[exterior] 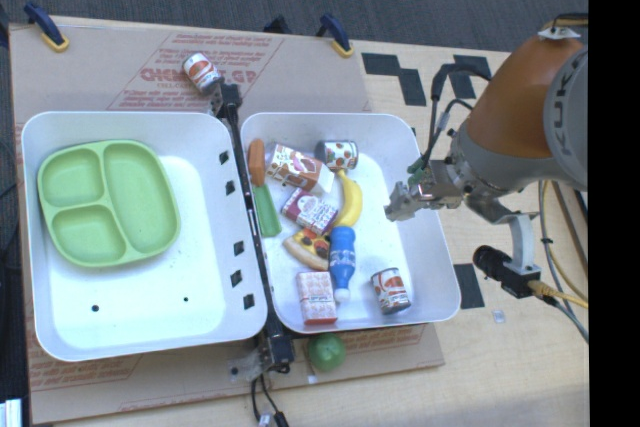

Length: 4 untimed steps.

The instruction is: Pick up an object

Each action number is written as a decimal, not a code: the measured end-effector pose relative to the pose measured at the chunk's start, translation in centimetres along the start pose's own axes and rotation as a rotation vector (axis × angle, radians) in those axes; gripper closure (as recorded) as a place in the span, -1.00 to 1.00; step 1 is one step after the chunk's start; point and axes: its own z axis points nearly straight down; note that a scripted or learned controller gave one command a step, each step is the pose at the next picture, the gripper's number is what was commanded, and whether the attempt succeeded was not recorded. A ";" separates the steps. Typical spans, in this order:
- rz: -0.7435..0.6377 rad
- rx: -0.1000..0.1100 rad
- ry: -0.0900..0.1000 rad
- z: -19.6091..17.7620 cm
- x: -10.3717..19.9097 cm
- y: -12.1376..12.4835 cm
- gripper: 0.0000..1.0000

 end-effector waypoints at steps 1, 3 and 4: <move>-0.002 0.000 0.000 1.0 1.6 3.0 1.00; 0.000 -0.002 0.001 -0.7 1.0 7.0 -1.00; -0.001 0.001 0.001 14.1 -2.4 0.2 -1.00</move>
